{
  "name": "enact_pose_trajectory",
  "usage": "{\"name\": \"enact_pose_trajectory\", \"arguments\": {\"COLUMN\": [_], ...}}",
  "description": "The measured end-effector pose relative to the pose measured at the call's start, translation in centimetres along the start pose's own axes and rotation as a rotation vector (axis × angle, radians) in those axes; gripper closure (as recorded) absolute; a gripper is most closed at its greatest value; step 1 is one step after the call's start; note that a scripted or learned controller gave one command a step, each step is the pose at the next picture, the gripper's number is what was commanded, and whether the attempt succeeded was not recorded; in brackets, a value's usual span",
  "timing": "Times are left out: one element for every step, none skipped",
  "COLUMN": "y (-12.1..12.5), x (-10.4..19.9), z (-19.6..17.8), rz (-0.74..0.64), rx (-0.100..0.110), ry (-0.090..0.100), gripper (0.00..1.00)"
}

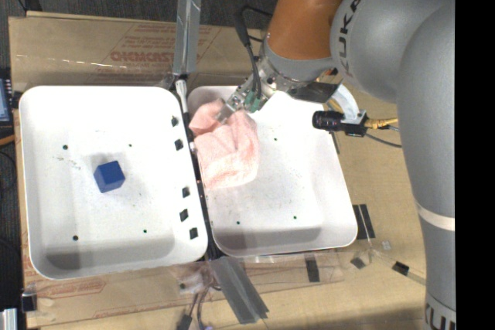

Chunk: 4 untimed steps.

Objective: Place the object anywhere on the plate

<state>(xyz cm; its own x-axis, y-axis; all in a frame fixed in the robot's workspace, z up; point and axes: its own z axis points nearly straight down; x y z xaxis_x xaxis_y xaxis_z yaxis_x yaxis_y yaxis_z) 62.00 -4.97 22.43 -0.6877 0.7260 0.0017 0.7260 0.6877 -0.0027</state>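
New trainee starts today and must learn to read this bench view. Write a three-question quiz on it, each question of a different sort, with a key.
1. True or false: the small blue cube lies in the shallow white left bin.
2. Multiple choice: the crumpled pink cloth lies in the shallow white right bin at its
A. far left part
B. near right corner
C. exact middle
3. Fill in: the two-finger gripper of the grey arm with the orange band is at the cloth's ____ edge, far or near.

Key
1. True
2. A
3. far
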Motion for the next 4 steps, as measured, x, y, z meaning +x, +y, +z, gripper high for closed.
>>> {"name": "enact_pose_trajectory", "arguments": {"y": [0.3,1.0,0.5,1.0], "x": [4.9,9.6,15.5,20.5], "z": [-1.2,-2.0,-1.3,-0.8], "rz": [-0.404,-0.809,-0.819,-0.818], "rx": [-0.001,-0.001,-0.001,0.000], "ry": [-0.001,-0.002,-0.003,-0.002], "gripper": [1.00,1.00,1.00,1.00]}}
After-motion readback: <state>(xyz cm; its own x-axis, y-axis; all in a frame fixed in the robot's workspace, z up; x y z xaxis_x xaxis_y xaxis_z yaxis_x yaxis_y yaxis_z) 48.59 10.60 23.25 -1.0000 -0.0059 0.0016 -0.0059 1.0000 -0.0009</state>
